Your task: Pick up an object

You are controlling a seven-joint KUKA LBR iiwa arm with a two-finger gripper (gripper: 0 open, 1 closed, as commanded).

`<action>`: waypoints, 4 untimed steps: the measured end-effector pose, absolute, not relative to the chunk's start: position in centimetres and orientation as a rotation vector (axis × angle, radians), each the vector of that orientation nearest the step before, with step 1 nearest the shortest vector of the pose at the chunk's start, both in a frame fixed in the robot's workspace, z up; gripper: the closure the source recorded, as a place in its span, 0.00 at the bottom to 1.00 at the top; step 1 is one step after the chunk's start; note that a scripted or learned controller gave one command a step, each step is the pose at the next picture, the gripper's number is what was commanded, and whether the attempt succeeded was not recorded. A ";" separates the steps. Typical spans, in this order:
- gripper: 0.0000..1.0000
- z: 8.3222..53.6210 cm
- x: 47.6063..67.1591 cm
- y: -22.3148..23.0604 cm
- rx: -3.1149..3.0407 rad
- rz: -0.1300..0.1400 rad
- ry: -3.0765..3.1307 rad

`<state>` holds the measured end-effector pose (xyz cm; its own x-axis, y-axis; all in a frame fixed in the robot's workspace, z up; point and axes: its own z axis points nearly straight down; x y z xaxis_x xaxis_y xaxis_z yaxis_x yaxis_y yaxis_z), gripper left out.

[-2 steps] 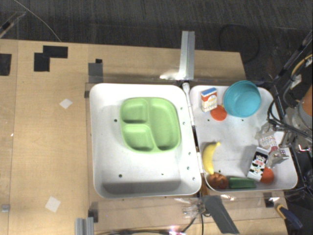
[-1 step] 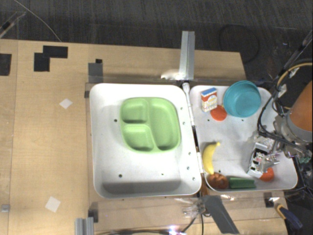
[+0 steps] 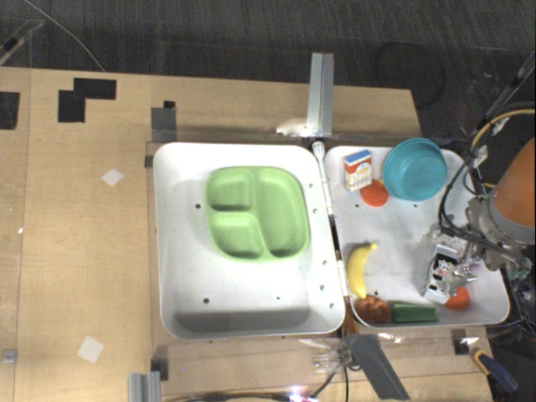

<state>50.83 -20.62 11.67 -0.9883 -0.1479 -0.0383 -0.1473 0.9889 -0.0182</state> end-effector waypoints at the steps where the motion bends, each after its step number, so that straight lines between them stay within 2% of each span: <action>1: 0.00 11.6 50.8 -19.6 -0.235 -0.053 3.080; 2: 0.00 11.5 50.8 -19.4 -0.138 -0.052 3.082; 3: 0.00 11.5 50.9 -20.1 0.095 -0.035 3.085; 4: 0.00 11.5 50.6 -19.0 0.214 -0.046 3.063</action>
